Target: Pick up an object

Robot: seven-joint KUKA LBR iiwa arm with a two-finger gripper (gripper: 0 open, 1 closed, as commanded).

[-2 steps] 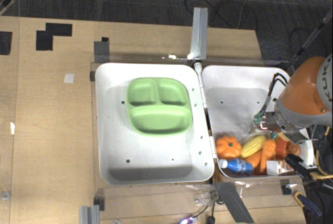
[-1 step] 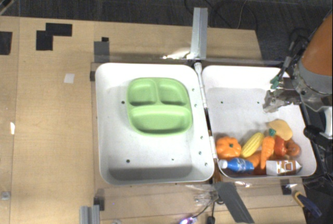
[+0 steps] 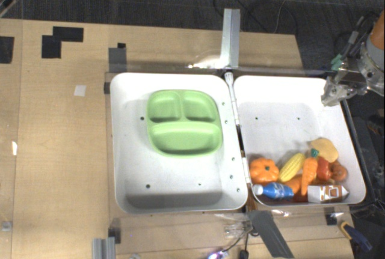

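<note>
Toy food lies heaped in the front right corner of the right bin (image 3: pixel 283 113): an orange pumpkin (image 3: pixel 263 170), a yellow corn cob (image 3: pixel 292 166), a carrot (image 3: pixel 309 171), a tan potato-like piece (image 3: pixel 325 147), a red piece (image 3: pixel 325 171), a blue and white bottle (image 3: pixel 275 191) and a white carton (image 3: pixel 327 194). My gripper (image 3: pixel 334 94) hangs at the right bin's far right rim, well behind the heap, with nothing seen in it.
A green three-part plate (image 3: pixel 183 122) rests in the left bin (image 3: pixel 129 149). A metal post (image 3: pixel 231 35) rises behind the divider between the two bins. Cables run across the dark floor at the back.
</note>
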